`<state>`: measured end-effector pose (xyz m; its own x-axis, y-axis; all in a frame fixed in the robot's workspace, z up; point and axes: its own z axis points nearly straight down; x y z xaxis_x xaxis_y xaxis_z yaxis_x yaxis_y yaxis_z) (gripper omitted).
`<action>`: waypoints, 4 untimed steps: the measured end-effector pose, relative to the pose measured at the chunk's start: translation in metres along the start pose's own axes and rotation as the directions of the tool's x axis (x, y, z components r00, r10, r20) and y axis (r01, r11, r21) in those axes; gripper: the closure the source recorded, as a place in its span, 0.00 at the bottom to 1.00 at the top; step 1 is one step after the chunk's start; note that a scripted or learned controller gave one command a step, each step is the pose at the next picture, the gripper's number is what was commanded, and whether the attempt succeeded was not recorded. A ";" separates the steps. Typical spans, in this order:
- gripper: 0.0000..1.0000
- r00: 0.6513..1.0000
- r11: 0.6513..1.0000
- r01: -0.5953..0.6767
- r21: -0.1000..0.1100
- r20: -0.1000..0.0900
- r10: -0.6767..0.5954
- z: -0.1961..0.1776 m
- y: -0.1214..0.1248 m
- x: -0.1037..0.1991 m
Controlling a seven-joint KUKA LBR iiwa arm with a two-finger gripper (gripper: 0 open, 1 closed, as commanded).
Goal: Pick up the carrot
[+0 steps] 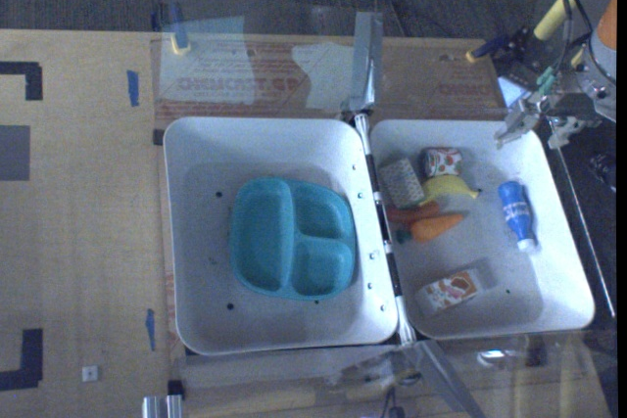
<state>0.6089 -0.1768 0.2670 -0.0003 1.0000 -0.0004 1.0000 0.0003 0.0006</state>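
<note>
The carrot [437, 226] lies in the right bin [563, 294], just below a yellow toy [451, 188] and near a blue bottle [515, 214]. The end effector [537, 117] (its state I cannot tell) hangs over that bin's upper right corner, well apart from the carrot.

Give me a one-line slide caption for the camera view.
Gripper hovers at right bin corner; carrot lies untouched inside.

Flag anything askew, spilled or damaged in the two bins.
Nothing looks spilled or damaged. The right bin holds a loose jumble: the carrot lies pressed against neighbouring toy foods, and the blue bottle and a small carton lie on their sides. The teal plate sits flat in the left bin.
</note>
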 end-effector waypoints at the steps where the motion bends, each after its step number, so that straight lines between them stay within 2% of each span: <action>1: 0.00 1.000 1.000 0.014 0.000 0.000 -0.014 0.146 -0.018 0.036; 2: 0.00 0.998 0.998 0.067 0.001 -0.001 -0.067 0.169 -0.056 0.075; 3: 1.00 0.998 0.998 0.066 -0.001 0.000 -0.066 0.159 -0.055 0.074; 4: 1.00 0.996 0.996 0.091 -0.001 0.000 -0.091 0.060 0.015 0.110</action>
